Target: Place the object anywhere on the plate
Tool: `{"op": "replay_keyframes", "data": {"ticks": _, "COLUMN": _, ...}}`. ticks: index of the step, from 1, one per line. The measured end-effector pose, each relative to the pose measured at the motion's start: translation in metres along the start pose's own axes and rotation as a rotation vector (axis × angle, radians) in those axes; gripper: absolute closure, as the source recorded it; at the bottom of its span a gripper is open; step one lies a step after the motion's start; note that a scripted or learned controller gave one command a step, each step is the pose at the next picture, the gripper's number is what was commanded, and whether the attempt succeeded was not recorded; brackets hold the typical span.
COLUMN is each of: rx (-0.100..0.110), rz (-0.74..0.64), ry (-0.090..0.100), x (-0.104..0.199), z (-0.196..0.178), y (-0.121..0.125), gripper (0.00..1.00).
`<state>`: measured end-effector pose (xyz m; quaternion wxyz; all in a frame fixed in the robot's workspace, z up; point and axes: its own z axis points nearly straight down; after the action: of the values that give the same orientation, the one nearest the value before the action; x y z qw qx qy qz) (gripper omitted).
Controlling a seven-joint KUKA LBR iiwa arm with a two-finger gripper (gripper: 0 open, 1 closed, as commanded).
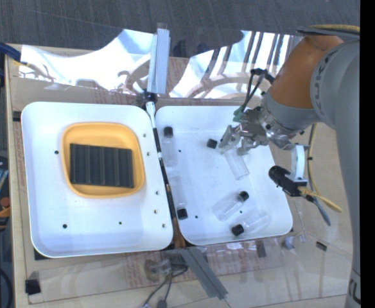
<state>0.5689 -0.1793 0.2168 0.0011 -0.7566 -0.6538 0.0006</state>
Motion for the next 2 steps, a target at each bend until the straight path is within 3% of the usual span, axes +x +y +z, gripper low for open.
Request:
{"op": "replay_keyframes", "data": {"ticks": 1, "rx": 0.0, "rz": 0.0, "ry": 0.0, "x": 0.0, "z": 0.0, "y": 0.0, "gripper": 0.0}}
{"op": "replay_keyframes", "data": {"ticks": 2, "rx": 0.002, "rz": -0.316, "ry": 0.001, "x": -0.006, "z": -0.012, "y": -0.024, "gripper": 0.0}}
